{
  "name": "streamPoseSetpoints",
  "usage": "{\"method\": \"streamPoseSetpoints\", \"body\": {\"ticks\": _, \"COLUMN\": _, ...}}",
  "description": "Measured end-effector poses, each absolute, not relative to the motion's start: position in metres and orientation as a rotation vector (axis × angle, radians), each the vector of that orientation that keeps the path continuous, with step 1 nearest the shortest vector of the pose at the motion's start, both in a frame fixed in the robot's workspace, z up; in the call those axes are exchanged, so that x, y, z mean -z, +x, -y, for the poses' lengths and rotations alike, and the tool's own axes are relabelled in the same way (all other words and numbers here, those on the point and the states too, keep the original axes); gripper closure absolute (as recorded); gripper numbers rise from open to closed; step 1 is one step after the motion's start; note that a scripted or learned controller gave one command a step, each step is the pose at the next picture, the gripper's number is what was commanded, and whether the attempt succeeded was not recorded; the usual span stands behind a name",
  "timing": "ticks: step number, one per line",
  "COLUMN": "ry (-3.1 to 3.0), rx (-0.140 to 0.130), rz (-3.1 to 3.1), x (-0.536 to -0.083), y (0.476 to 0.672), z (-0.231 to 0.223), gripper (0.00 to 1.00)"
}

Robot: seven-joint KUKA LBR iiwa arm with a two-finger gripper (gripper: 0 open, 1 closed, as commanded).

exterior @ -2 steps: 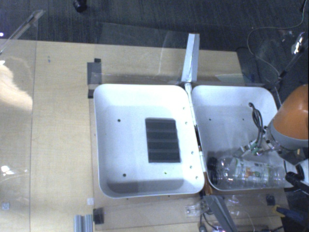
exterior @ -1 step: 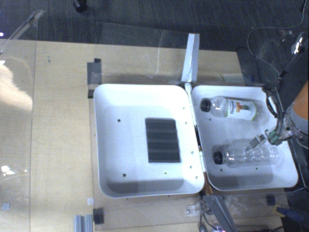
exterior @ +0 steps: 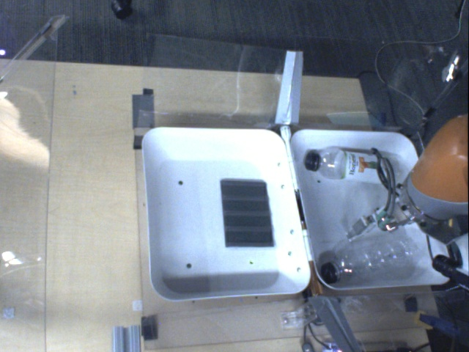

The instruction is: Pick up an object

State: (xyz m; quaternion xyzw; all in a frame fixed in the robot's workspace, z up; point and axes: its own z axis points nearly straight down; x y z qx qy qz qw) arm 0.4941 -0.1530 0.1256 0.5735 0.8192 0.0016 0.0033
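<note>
The left white bin carries a dark ribbed panel on its floor. Both bins sit on a pale wooden table, dark carpet beyond.

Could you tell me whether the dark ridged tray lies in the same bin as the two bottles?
No, the dark tray lies in the left bin, while both bottles lie in the right bin.

Two clear plastic bottles lie on their sides in the right bin: a labelled bottle, black-capped, near the far wall; another black-capped bottle along the near wall.
</note>
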Motion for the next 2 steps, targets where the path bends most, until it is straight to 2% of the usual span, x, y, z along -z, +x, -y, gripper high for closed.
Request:
{"method": "streamPoseSetpoints", "body": {"ticks": 1, "ry": 1.788, "rx": -0.005, "rz": -2.573, "x": -0.135, "y": 0.490, "z": 0.171, "gripper": 0.00}}
{"method": "streamPoseSetpoints", "body": {"ticks": 2, "ry": 1.978, "rx": -0.013, "rz": -2.426, "x": -0.089, "y": 0.537, "z": 0.119, "gripper": 0.00}}
